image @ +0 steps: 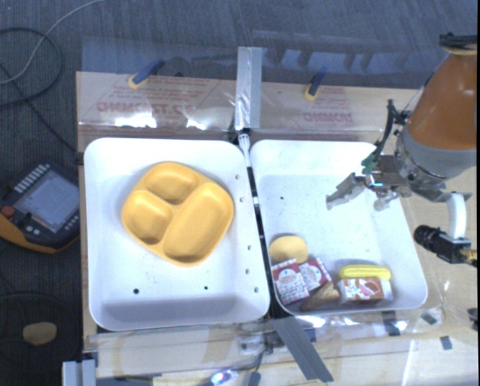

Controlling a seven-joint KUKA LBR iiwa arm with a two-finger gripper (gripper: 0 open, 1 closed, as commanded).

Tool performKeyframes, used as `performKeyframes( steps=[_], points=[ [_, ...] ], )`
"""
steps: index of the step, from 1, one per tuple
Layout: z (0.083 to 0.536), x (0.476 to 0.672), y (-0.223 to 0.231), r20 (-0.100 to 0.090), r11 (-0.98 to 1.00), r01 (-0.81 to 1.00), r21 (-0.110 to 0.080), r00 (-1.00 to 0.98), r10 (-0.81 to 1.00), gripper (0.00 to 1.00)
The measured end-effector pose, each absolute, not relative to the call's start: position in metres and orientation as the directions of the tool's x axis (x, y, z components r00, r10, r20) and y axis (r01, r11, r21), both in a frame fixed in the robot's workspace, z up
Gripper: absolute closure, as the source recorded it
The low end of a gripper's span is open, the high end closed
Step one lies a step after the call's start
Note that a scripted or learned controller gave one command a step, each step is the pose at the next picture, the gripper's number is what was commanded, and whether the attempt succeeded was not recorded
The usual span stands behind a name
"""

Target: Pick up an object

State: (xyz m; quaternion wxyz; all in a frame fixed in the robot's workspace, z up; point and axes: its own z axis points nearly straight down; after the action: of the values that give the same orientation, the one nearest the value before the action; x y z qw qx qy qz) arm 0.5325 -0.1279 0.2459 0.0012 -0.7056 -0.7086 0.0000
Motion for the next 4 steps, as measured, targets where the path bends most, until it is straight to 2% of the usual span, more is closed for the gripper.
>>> performKeyframes(
  steps=[1,2,3,4],
  points=[
    [0.094,0.484,-0.103,0.002,-0.016,1.0,0.0,0.016,1.0,0.0],
    [0.09,0.543,-0.113,0.0,-0.011,1.0,0.011,0.011,1.0,0.0],
    [0.09,0.611,-0.105,-0.001,-0.134,0.991,0.011,0.134,0.991,0.0],
    [0.1,0.611,-0.105,-0.003,-0.132,0.991,0.012,0.132,0.991,1.0]
  ],
)
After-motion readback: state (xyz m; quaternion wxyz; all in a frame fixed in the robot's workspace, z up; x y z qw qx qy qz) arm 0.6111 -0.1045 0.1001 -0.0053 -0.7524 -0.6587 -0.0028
